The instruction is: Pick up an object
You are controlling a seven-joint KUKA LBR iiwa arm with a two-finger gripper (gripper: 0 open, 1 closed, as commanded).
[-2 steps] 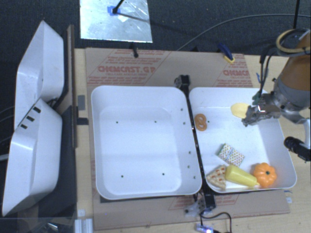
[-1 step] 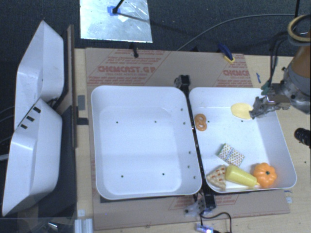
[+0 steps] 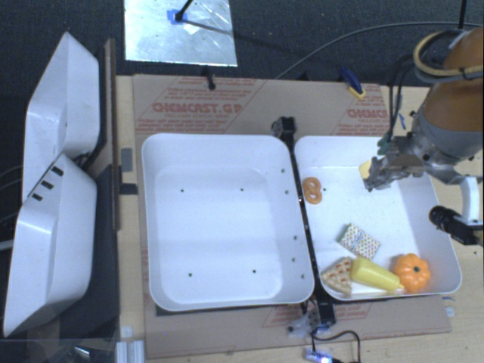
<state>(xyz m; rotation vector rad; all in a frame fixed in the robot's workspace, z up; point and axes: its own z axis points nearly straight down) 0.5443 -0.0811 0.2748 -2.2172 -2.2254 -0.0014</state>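
Over the right bin (image 3: 446, 278) my gripper (image 3: 380, 174) hangs, fingers' spread unclear. Yellow piece (image 3: 366, 169) just beside it; pretzel (image 3: 311, 190) leftward, pumpkin (image 3: 412, 271) below. I judge nothing lifted yet.

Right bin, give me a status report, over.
Gripper low over right bin far side, by a pale yellow piece. Pretzel, pumpkin, yellow block lying loose. Nothing blocking.

The grey arm (image 3: 454, 104) reaches in from the right, tool (image 3: 380, 174) lowered.
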